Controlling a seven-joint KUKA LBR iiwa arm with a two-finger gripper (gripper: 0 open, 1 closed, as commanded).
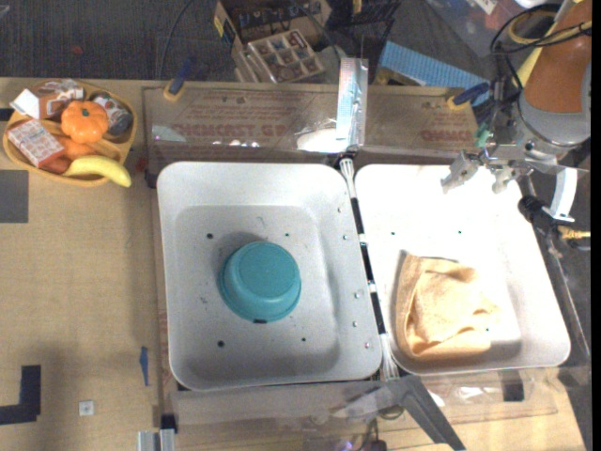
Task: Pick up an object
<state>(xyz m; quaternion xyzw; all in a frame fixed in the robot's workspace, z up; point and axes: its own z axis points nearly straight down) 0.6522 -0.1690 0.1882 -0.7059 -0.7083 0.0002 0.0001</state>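
We note two candidate objects. In the left bin (178, 205) sits a teal bowl (261, 281), turned upside down, round, smooth and matte, its flat base facing up; it rests a little left of the bin's centre, well apart from every wall. In the right bin (432, 195) lies a tan cloth (441, 305), crumpled and folded over itself, soft-edged, with paler creases; it occupies the near half of that bin, its left edge close to the wall shared with the other bin.

We see the arm (562, 83) coming in from the right at the far corner of the right bin, orange band above, grey wrist below. The gripper (477, 170) hangs over the far right part of the right bin, well apart from the cloth and far from the bowl. Its two metal fingers (457, 171) look spread, with a gap between them and nothing in that gap.

Off the bench's far left we log a basket (19, 147) holding a banana (99, 168) and a small orange pumpkin (84, 120)
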